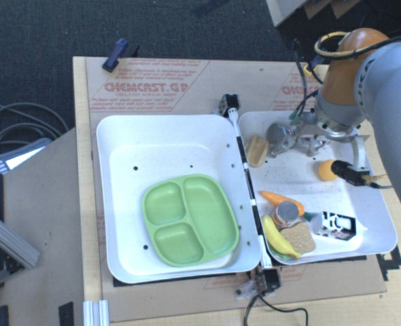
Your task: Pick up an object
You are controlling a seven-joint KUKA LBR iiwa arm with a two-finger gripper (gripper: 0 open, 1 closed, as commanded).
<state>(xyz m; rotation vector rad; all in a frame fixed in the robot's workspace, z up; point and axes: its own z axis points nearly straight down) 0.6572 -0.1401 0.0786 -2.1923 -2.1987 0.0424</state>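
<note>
My gripper (pixel 292 140) is low in the back half of the right bin (pixel 380 216), below the orange wrist band. It hangs just right of a tan block (pixel 257 150) that leans on the bin's left wall. An orange ball (pixel 326 170) lies a little to the gripper's front right. Nearer the front are a carrot (pixel 275 197), a small can (pixel 287 212), a banana (pixel 276 236), a brown slice of bread (pixel 300 238) and a black-and-white packet (pixel 338 225). I see nothing held in the gripper.
The left bin (pixel 119 155) holds a green divided plate (pixel 187 219). A black clip (pixel 229 103) sits at the back where the bins meet. A blue object (pixel 115 54) lies on the cardboard behind the left bin. The arm covers the right bin's back right corner.
</note>
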